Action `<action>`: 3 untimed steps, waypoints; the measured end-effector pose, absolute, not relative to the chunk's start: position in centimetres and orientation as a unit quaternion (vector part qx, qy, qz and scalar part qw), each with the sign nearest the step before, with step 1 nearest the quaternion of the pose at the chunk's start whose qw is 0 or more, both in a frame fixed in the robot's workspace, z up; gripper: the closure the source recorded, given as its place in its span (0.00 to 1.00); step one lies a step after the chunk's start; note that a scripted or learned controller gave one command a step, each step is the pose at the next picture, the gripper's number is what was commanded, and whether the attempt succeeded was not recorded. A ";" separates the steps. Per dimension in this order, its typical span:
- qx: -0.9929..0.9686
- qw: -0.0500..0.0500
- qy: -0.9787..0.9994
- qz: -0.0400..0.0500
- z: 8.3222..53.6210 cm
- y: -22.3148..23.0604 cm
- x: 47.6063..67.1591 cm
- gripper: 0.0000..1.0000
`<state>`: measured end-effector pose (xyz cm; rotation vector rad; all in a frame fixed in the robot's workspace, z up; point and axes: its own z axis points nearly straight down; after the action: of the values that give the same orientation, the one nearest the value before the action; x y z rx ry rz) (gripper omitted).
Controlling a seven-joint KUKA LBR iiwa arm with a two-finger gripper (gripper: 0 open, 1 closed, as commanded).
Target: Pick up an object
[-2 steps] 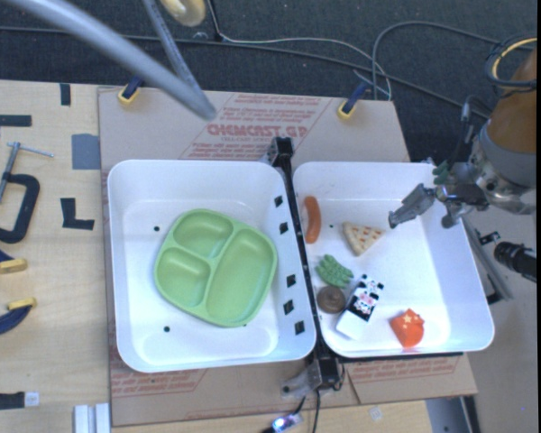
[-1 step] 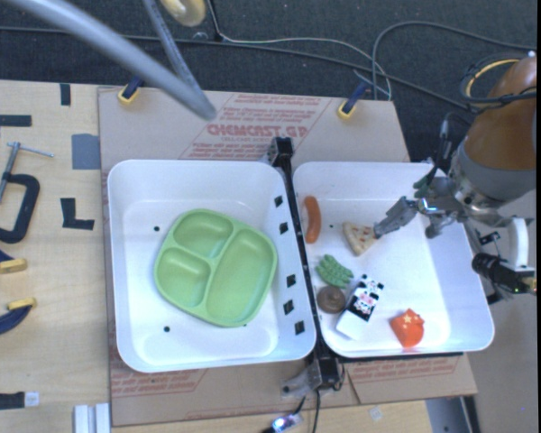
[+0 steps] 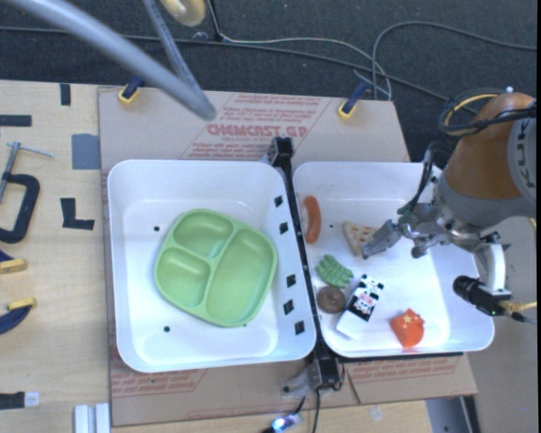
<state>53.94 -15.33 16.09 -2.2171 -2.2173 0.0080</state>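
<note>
The arm (image 3: 487, 174) reached in from the right, grey with its orange band showing, and its tool (image 3: 385, 238) hung low over the right bin (image 3: 451, 336), tipped toward the left. The tip hovered just beside a pale wedge of toast-like food (image 3: 356, 234), right at its edge, though whether it touched could not be told. Whether the tool was spread or pressed together could not be told either; nothing showed pinched in it. Around that spot the right bin was busy: an orange sausage (image 3: 312, 217) lay near the divider, a green leafy piece (image 3: 334, 270) sat below the wedge, a round brown piece (image 3: 331, 299) sat just under that, a small black-and-white carton (image 3: 360, 304) lay beside it, and a red-orange toy (image 3: 408, 327) rested near the front wall, well apart from the tool. Over in the left bin (image 3: 131, 332), a green divided plate (image 3: 216, 266) lay flat, tilted askew, on its own. Both bins sat on a cardboard sheet (image 3: 252, 120) on the surface (image 3: 36, 106), with a black clamp (image 3: 16, 201) off at the far left.
</note>
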 end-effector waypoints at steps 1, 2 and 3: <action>-0.707 0.002 -0.708 0.002 9.9 -15.2 54.4 0.00; -0.706 0.002 -0.708 0.001 11.1 -15.1 54.5 1.00; -0.707 -0.001 -0.708 -0.001 16.7 -14.5 53.7 1.00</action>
<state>53.72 -14.54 16.70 -2.2210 -2.2247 -0.0034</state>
